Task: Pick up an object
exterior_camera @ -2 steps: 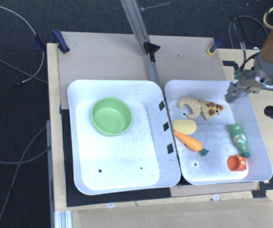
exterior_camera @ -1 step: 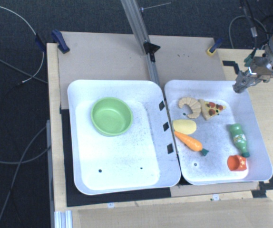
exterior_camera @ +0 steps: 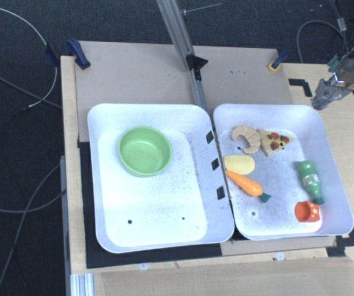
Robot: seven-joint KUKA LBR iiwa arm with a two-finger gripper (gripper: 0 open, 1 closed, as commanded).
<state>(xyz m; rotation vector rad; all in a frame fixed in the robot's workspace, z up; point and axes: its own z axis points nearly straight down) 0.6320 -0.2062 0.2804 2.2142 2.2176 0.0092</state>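
My pincer [exterior_camera: 322, 98] hangs at the far right of the view, above the bare bench just beyond the upper right corner of the right bin [exterior_camera: 331, 159]. It is small and dim there, and I cannot tell whether it stands wide or narrow; nothing shows between its tips.

All the small things that I could lift lie in the right bin, apart from my pincer. Near the bin's upper middle lies a tan croissant [exterior_camera: 246, 137], curved, and touching its right side a pizza slice [exterior_camera: 274, 142] with red spots. Just below the croissant sits a pale yellow piece [exterior_camera: 239, 164], perhaps a potato or lemon; the view is too coarse to say. Just beneath it lies an orange carrot [exterior_camera: 246, 183], slanting down to the right, with its green end lowest. Toward the bin's right wall a green bottle [exterior_camera: 309, 180] lies on its side, and just below it, near the lower right corner, sits a small red-orange thing [exterior_camera: 307, 211].

The left bin [exterior_camera: 152, 221] holds a green bowl [exterior_camera: 144, 150], upright, in its upper left part. A metal rail [exterior_camera: 176, 23] slants down from the top to the seam between the bins.
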